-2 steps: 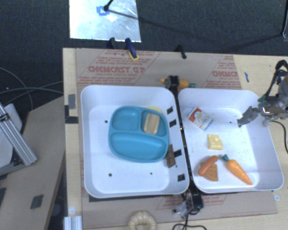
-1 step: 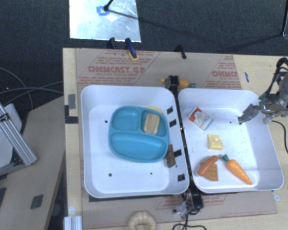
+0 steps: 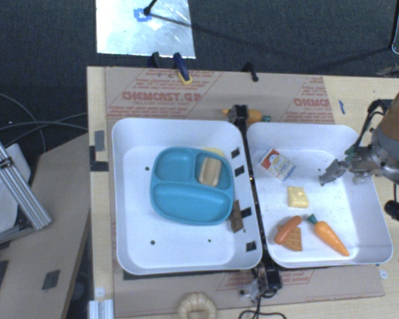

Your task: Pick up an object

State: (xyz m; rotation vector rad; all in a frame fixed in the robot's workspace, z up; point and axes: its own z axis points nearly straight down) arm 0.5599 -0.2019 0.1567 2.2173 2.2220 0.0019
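Note:
The right bin (image 3: 369, 244) holds a small red-and-white carton (image 3: 277, 164), a yellow cheese block (image 3: 297, 197), an orange carrot (image 3: 331, 238) and an orange wedge-shaped toy (image 3: 289, 234). My gripper (image 3: 343, 174) hangs over the right side of this bin, to the right of the carton and above the carrot. Its dark fingers stand apart, open, with nothing between them. In the left bin (image 3: 133, 244) lies a blue divided plate (image 3: 186, 198) with a tan bread-like piece (image 3: 209, 171) in one compartment.
A small brown item (image 3: 237, 218) sits by the divider between the bins. A yellow-orange toy (image 3: 253, 116) lies just behind the bins. A beige ring (image 3: 198, 306) rests at the bench's front edge. A metal frame (image 3: 13, 191) stands at the left.

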